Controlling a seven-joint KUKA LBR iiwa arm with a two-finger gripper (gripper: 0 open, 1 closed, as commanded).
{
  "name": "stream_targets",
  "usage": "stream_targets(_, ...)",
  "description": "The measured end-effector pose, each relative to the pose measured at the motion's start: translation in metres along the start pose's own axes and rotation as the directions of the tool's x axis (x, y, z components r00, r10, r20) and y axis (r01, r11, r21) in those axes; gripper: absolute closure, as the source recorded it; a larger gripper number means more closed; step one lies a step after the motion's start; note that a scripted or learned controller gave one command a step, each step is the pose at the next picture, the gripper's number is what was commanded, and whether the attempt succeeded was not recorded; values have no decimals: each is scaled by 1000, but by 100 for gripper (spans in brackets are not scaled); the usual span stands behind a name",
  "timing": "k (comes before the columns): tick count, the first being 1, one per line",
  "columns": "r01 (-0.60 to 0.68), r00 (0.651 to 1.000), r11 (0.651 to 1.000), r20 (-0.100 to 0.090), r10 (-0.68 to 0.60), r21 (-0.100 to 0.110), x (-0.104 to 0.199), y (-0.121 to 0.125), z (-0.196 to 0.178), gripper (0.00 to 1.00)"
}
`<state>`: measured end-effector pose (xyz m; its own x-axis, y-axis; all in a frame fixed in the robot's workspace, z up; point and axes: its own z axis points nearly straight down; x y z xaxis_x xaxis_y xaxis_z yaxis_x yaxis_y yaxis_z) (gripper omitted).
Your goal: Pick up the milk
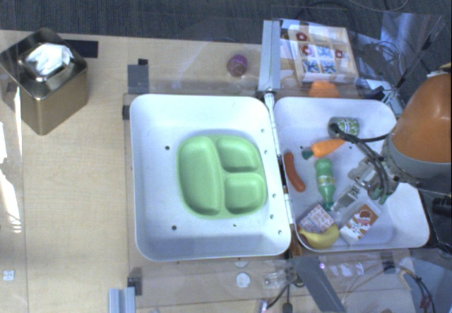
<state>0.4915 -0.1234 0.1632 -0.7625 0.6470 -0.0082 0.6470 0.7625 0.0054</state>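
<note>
Milk carton point(359, 223) lying flat near the front edge of the right bin point(409, 234), white with a red-brown print, not lifted. Just left of it, a small patterned box point(317, 219) and a banana point(319, 237) at the bin's front left corner, banana touching the box. Gripper point(359, 188) poised just above and behind the carton, nothing visibly between the fingers; whether fingers apart or together, cannot tell. Green bottle point(324, 182) standing just left of the gripper, near the bin's middle. Carrot point(325, 148) behind the bottle, green top pointing left. Sausage point(294, 171) along the bin's left wall. Small can point(345, 126) on its side toward the back. Left bin point(152, 234) holding a green divided tray point(222, 174) at its centre. Tissue box point(46, 82) well apart on the bench, far left
</note>
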Motion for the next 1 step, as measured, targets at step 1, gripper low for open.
stream_targets(1, 213, 977, 977, -3, -213, 1, 5, 3, 16, 0)
